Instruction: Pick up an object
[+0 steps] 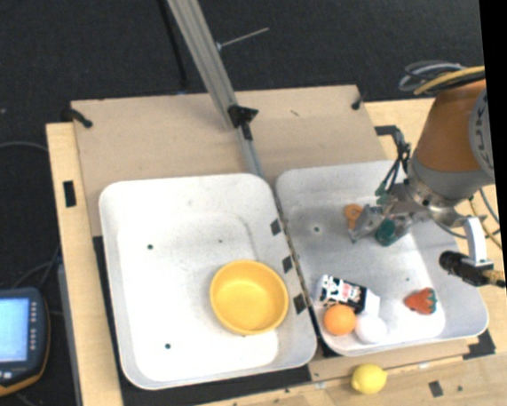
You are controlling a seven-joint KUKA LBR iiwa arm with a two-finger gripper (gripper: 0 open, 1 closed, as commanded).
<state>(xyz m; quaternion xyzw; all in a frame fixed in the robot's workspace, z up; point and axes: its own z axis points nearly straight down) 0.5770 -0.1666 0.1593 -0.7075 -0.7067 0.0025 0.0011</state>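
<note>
While its fingers' spacing cannot be told, tool [374, 228] low in right bin [302, 193], beside teal object [388, 234].

The tan surface [167, 135] carries two shallow white bins side by side, the left bin [148, 217] and the right bin [324, 191], touching along their inner edges. A yellow lemon [368, 378] lies directly on the surface near its front edge, just outside the right bin.

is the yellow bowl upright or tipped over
Upright. The yellow bowl sits in the left bin with its round opening facing up, and its inside shows with nothing in it.
</note>
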